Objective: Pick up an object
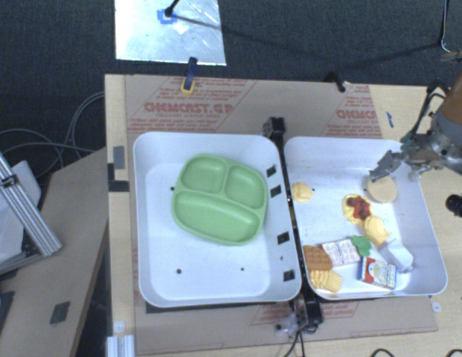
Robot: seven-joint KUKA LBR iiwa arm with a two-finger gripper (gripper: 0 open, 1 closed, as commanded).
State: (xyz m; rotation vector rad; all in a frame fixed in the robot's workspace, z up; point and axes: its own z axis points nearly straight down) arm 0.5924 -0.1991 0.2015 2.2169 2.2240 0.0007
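The gripper [390, 171] sits over the right bin [331, 158], near a flat round tan disc [382, 191]; finger opening cannot be determined. Small plastic food items [357, 236] cluster along the bin's lower edge. The left bin [152, 199] holds a smooth green three-compartment plate [219, 199].

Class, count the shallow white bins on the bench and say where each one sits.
2. The left bin holds a green tray; the right bin, touching it, holds small food items.
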